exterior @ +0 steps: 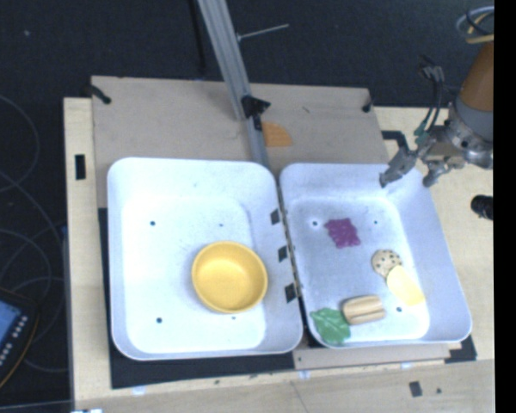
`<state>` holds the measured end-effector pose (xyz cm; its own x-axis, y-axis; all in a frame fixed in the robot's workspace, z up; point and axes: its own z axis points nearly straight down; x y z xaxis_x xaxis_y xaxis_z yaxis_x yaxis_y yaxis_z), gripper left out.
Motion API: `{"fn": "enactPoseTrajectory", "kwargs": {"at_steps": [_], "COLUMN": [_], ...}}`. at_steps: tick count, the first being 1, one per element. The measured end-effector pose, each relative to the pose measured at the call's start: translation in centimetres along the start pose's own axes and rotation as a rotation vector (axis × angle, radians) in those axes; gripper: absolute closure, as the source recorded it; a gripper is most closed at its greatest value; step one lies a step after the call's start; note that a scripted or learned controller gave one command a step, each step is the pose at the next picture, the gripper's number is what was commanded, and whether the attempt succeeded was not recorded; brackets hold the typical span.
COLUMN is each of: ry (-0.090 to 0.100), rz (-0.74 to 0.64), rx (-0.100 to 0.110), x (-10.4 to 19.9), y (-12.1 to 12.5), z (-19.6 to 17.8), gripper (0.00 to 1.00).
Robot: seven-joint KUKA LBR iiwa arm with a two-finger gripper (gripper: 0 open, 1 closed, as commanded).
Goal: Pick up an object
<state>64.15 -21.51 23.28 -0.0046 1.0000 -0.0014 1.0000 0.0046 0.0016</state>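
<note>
My gripper [410, 174] hangs open over the far right corner of the right bin [430, 231], with nothing between its fingers. In that bin lie a purple piece [342, 231] near the middle, a tan cookie [384, 261] and a pale yellow piece [405, 286] at the right, a tan bread roll [362, 309] near the front, and a green leafy piece [329, 324] at the front left corner. All of them lie well in front of the gripper. A yellow bowl [230, 275] stands in the left bin [138, 231].
A grey metal post [228, 54] slants up from behind the seam between the bins. An orange mark [275, 134] lies on the brown board behind them. A tablet [0, 334] rests off the bench at the lower left.
</note>
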Motion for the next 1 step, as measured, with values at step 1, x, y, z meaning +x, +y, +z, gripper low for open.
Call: {"fn": "enactPoseTrajectory", "kwargs": {"at_steps": [1], "ry": [-0.002], "rz": [0.0], "rx": [0.001], "x": [-0.08], "y": [-0.03], "z": [-0.02], "gripper": [0.0]}}
